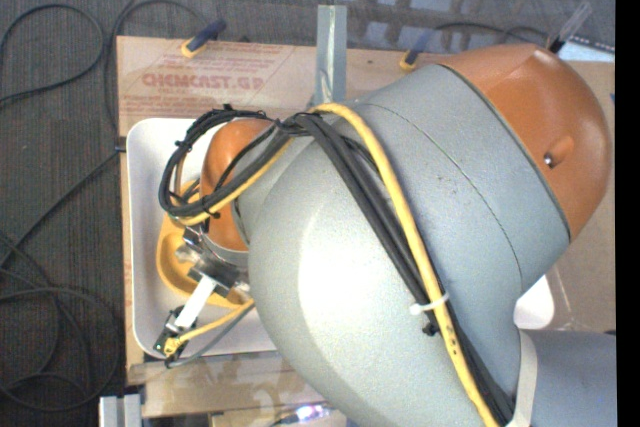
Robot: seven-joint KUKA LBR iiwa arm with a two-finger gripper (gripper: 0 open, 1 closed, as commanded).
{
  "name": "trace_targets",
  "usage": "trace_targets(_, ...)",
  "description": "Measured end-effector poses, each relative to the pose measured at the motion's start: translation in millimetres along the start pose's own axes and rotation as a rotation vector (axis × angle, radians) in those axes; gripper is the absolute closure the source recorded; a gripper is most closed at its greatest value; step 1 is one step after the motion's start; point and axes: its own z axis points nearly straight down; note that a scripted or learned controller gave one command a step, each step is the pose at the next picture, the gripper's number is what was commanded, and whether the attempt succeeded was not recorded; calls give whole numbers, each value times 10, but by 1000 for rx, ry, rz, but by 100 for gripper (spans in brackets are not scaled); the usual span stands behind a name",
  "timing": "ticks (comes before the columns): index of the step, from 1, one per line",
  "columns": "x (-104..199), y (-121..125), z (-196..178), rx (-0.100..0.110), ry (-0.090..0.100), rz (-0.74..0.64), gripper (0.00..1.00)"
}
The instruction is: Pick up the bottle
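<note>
The gripper hangs low in the white bin, lower left; the arm hides whether it's open or holding anything; cardboard and grey carpet lie beyond

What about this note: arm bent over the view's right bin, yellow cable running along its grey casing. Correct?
No: the camera view shows the arm bent over the left bin. The yellow cable along its grey casing stands.
</note>
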Motion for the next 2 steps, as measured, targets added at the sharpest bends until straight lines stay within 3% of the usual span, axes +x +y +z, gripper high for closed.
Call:
trace_targets(1, -14, 45, -129, -5, 0, 4, 100)
trace_targets(2, -24, 40, -204, -2, -6, 3, 100)
